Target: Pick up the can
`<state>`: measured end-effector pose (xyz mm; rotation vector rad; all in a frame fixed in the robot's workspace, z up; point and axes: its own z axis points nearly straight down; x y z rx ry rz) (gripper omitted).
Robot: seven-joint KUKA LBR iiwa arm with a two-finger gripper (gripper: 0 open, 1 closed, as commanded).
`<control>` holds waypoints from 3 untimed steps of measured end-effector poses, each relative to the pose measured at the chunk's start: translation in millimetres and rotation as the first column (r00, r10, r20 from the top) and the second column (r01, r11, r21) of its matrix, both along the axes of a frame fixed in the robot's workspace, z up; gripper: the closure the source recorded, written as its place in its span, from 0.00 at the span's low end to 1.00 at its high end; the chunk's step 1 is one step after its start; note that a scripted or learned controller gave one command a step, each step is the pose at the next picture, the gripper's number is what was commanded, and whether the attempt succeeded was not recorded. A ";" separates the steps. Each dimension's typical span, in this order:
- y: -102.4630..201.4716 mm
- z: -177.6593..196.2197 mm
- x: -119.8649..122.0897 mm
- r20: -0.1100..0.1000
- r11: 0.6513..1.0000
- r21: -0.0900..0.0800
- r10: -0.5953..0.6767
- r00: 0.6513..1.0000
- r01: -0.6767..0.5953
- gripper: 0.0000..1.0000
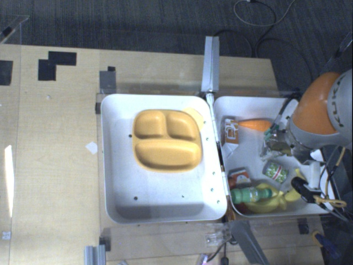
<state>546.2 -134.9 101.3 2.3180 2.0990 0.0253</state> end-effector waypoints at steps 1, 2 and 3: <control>0.0 0.0 0.0 0.000 1.000 0.000 0.000 1.000 0.000 0.00; 17.7 -11.4 -25.0 -0.004 1.000 -0.005 0.022 1.000 -0.022 0.00; 19.5 0.0 -22.1 0.001 1.000 -0.002 0.025 1.000 -0.025 1.00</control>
